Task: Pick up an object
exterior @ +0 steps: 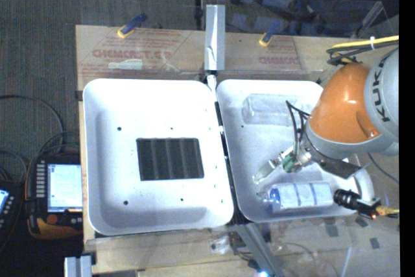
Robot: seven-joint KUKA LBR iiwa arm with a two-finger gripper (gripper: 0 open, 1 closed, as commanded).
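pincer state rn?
Pincer: cannot be told. It sits low in the right shallow white bin, just above the clear plastic bottle with the blue cap.

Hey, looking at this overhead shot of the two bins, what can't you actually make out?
- Gripper: the orange-banded arm covers most of it, so its finger state is unclear.
- Clear bottle at the right bin's back: transparent, and the arm hides its right end.
- Label on the lower bottle: too small to read.
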